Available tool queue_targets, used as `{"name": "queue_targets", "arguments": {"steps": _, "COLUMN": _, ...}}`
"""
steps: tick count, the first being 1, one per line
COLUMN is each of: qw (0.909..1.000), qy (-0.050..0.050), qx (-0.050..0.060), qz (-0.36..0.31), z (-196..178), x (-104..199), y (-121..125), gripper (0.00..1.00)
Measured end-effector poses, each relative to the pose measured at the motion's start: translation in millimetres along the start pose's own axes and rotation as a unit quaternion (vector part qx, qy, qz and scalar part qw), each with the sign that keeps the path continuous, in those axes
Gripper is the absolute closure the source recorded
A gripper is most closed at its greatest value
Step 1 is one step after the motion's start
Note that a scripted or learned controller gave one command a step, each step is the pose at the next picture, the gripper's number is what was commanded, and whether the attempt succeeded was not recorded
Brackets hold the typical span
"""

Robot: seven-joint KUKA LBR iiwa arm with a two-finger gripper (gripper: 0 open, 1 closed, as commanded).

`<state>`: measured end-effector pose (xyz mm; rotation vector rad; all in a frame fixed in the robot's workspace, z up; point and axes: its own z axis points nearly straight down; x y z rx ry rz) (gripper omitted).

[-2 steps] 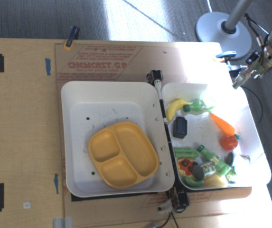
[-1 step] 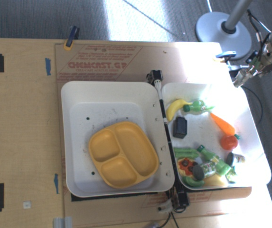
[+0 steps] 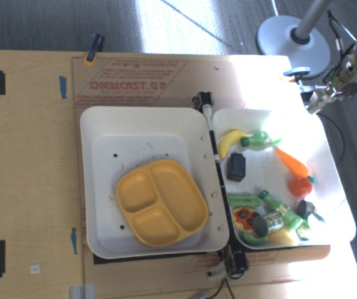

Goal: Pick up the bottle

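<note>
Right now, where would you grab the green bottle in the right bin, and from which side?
Judging from the camera view, grip the green bottle across its body, coming straight down. It lies on its side, neck toward upper left, packed among other items near the right bin's front edge, so side approaches look blocked. The gripper sits outside the bin's far corner.

**Bottle: lying flat, right bin, near corner**

Small green bottle [image 3: 274, 213] with a printed label around its middle, on its side in the right-hand bin. Lies at a slant: green neck end points up-left, dark round end faces down-left toward the bin's near wall. Sits in the clutter at the near end, touching neighbouring items. Cap detail too small to tell.
</note>
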<state>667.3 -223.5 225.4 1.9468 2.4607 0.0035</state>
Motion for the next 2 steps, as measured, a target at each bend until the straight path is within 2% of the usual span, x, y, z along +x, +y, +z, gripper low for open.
{"name": "queue_targets", "arguments": {"steps": 1, "qw": 0.9997, "qy": -0.001, "qx": 0.0, "qz": -0.023, "z": -1.2, "x": -0.1, "y": 0.0, "gripper": 1.0}}
{"name": "queue_targets", "arguments": {"steps": 2, "qw": 0.9996, "qy": 0.0, "qx": 0.0, "qz": 0.029, "z": -0.9, "x": -0.1, "y": -0.1, "gripper": 1.0}}
